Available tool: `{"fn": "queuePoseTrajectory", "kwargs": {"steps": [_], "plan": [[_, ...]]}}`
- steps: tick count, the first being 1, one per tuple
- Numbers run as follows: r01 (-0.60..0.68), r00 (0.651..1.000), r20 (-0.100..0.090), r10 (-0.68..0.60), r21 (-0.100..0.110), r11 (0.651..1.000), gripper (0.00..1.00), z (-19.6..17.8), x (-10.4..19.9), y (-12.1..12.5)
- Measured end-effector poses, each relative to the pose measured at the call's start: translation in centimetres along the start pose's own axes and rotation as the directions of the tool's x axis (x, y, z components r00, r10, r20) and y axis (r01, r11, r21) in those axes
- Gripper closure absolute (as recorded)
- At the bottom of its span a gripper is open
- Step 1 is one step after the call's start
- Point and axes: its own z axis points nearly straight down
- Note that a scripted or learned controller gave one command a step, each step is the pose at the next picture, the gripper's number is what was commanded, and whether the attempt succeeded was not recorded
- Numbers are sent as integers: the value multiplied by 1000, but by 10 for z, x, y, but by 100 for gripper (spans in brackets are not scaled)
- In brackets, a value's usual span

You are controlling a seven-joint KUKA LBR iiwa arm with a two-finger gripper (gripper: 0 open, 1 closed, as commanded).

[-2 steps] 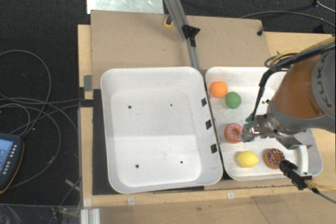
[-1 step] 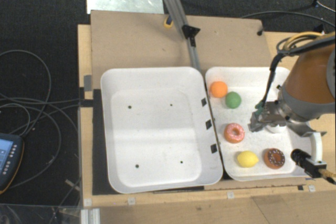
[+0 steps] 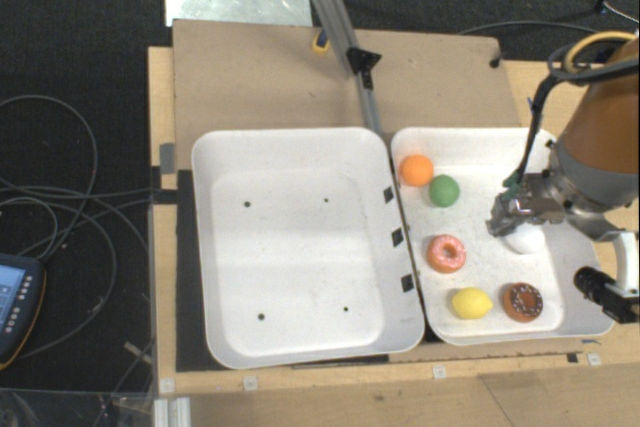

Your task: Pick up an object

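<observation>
The arm reaches in from the right side of the camera view, its orange band broad above the grey wrist. Behind the claw [image 3: 515, 218] and up to its right sits that wrist; dark cables loop over the band higher still. The claw points down and leftward, its metal head low, fingers too indistinct to read.

Two white bins sit side by side on the bench. The left bin [image 3: 290, 245] holds nothing visible. In the right bin [image 3: 480, 150] lie an orange ball [image 3: 416, 170], a green ball [image 3: 444, 190] touching it, a pink doughnut [image 3: 446, 254], a lemon [image 3: 471, 303] and a chocolate doughnut [image 3: 522, 301]. The gripper [image 3: 517, 220] hangs low over a white object [image 3: 523, 239], perhaps an egg, partly hidden beneath it.
</observation>
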Motion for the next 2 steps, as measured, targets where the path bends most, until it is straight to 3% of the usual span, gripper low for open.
{"fn": "queuePoseTrajectory", "kwargs": {"steps": [2], "plan": [[4,1000,-3,-4,8,1000,100,16,95,35]]}}
